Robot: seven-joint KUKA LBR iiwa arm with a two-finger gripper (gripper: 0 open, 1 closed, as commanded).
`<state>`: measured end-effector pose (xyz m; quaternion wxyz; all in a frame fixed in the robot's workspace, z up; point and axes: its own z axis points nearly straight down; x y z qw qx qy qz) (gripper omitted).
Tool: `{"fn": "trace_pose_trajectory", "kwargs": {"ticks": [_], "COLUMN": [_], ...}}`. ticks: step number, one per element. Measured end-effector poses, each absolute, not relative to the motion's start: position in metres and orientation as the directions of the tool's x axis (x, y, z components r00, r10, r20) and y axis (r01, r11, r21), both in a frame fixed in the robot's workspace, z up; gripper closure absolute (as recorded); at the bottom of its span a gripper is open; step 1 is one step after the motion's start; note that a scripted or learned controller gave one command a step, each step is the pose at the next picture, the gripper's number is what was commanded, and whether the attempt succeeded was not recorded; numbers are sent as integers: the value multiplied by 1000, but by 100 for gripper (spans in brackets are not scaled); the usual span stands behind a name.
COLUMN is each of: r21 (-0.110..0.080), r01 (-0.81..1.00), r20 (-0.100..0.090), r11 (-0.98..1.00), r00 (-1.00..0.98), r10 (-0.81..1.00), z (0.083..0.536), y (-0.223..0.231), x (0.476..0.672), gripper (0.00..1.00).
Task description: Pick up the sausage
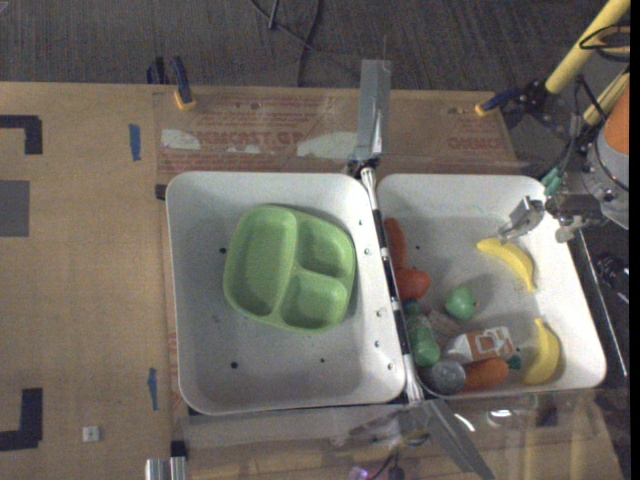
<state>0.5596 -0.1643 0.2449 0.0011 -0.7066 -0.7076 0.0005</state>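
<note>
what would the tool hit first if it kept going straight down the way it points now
Most likely the upper banana: the tool hangs just above its left end in the right bin. Depth is unclear from this slanted view, so it could instead meet bare bin floor beside it.

The green three-compartment plastic plate (291, 267) lies in the left white shallow bin (200, 368). In the right white shallow bin (450, 203), the reddish-brown sausage (396, 242) lies along the left wall, two yellow bananas (510, 261) toward the right.
</note>
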Motion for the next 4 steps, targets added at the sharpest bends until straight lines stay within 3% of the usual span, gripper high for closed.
{"fn": "trace_pose_trajectory", "kwargs": {"ticks": [1,2,3,4], "r21": [-1,19,12,6], "r01": [985,995,913,671], "r20": [0,1,2,2], "r11": [-174,-102,-408,-742], "r00": [174,102,408,742], "r10": [985,995,913,671], "z": [141,92,90,88], "y": [-137,-127,-108,-122], "x": [504,486,506,573], "gripper": [0,0,0,0]}}
